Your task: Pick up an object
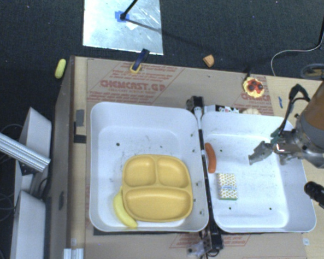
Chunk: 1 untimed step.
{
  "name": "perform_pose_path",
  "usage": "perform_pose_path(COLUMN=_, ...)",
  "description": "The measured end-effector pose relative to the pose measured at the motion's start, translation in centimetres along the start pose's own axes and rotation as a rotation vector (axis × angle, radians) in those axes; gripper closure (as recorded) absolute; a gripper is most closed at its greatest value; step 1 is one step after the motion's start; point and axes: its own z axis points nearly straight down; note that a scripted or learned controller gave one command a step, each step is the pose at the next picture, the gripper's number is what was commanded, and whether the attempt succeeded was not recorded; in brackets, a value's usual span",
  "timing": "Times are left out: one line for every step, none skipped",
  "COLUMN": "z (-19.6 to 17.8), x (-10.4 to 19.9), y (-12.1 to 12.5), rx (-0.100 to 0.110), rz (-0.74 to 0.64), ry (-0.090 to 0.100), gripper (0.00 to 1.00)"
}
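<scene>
In the right bin (266, 220) an orange hot-dog-shaped piece (210, 157) lies against the left wall. Just below it lies a small patterned box (227, 186). My gripper (259, 154) hangs over the bin's upper right part, right of both things and apart from them. Nothing shows between its fingers. The left bin (106, 150) holds a yellow divided plate (157, 187) and a yellow banana (123, 212) tucked along the plate's lower left edge.
The grey arm with its orange band (321, 117) comes in from the right over the right bin's edge. A black clamp (197, 105) sits at the top of the divider between the bins. Small toys (254, 86) lie on the cardboard behind the bins.
</scene>
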Motion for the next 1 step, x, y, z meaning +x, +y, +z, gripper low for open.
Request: perform_pose_path(z=7.71, x=3.28, y=-0.13, rx=0.002, rz=0.001, ry=0.001, gripper=0.0)
